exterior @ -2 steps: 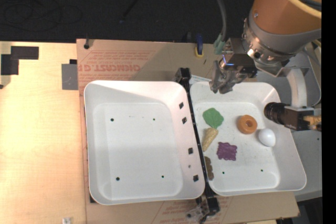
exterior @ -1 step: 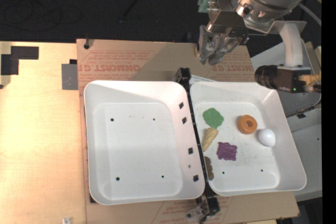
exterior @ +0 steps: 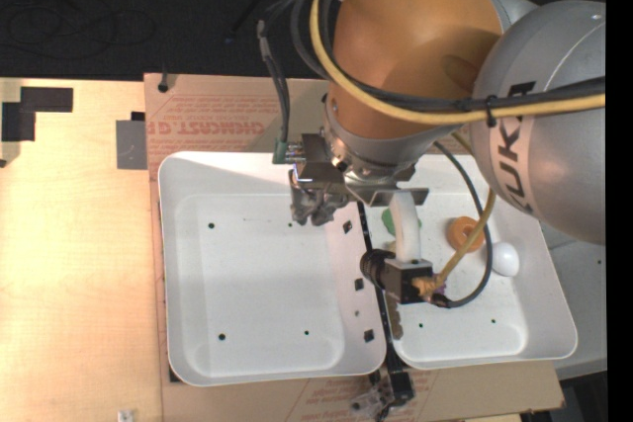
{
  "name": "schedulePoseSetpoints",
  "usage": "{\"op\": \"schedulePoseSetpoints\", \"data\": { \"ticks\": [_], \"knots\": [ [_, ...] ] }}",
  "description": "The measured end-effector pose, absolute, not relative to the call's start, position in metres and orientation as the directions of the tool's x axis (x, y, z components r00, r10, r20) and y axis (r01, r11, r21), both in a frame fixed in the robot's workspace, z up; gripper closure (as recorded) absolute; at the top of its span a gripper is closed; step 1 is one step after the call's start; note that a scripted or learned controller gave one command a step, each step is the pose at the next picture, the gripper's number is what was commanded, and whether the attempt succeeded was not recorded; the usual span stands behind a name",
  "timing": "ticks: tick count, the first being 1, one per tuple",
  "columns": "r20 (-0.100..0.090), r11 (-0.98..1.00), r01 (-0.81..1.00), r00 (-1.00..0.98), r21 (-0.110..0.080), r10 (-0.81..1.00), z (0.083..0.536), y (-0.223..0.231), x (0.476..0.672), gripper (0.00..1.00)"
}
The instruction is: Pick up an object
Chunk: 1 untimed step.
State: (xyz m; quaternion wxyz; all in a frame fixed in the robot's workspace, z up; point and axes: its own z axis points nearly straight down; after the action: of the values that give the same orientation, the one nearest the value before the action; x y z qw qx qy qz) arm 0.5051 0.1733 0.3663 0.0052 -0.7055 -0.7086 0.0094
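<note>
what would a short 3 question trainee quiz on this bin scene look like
1. True or false: the white ball lies in the right bin.
2. Which object sits closest to the ball: A) the orange ring, B) the green object, C) the cardboard sheet?
3. Fill in: the gripper hangs over the ___ bin, near the divider.

Key: 1 true; 2 A; 3 left.

Left bin (exterior: 247, 351) open – arm (exterior: 465, 84) over divider

Smooth glossy white plastic bins (exterior: 247, 351)
</note>
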Motion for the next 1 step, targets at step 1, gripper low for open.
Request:
{"op": "schedulePoseSetpoints", "data": {
  "ticks": [1],
  "knots": [
    [-0.004, -0.004, 1.0, 0.004, -0.014, 1.0, 0.2916, 0.1171, 0.4744, 1.0]
  ]
}}
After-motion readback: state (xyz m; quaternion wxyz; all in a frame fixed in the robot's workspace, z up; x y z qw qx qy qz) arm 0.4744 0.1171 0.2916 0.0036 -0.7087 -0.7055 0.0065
